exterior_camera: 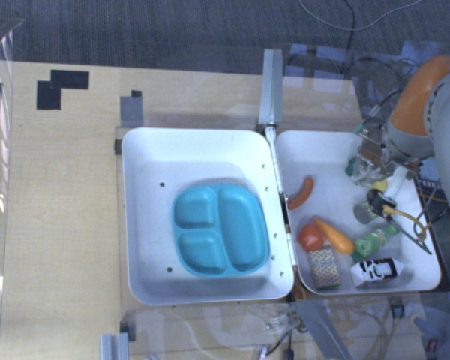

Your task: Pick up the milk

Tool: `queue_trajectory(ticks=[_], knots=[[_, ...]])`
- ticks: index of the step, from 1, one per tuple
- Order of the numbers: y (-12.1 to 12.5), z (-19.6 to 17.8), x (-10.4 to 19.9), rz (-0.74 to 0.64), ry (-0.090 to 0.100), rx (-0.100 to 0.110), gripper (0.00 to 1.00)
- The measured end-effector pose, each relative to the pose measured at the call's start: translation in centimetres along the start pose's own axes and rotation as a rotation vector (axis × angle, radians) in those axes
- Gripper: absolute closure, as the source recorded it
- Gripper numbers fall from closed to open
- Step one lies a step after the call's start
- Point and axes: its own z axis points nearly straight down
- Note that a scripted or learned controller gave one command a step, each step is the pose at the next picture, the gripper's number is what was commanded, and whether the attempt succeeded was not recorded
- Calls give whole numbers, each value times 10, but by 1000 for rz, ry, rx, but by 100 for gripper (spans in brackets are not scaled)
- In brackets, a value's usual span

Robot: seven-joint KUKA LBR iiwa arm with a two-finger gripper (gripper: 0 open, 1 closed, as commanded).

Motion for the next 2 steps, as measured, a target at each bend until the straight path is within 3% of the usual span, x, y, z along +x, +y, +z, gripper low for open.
queue_trajectory(ticks=[1,2], knots=[[32,-128,-1,-113,-3,6,100],[33,-139,2,-121,-2,2,100]])
